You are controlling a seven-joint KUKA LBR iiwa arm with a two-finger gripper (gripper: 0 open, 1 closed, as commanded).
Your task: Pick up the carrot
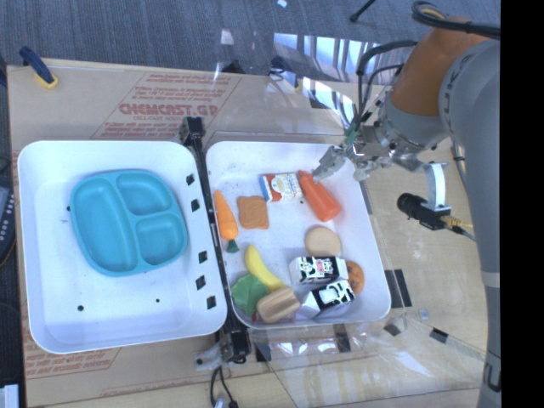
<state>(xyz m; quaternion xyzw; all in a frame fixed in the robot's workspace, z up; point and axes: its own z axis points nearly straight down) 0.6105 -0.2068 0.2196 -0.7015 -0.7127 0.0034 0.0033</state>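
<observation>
The carrot (224,218) is orange with a green stub at its lower end. It lies along the left wall of the right bin (371,228), pointing roughly toward the far side. My gripper (345,168) hovers at the bin's far right corner, just above an orange-red sausage-shaped toy (320,198). It is open and nothing sits between its fingers. The carrot lies well to the gripper's left, apart from it.
The right bin also holds a small carton (281,187), a brown cracker (252,212), a banana (262,267), a green piece (247,293), a bread roll (323,240) and two cow-print cartons (320,270). A blue divided plate (127,221) lies in the left bin.
</observation>
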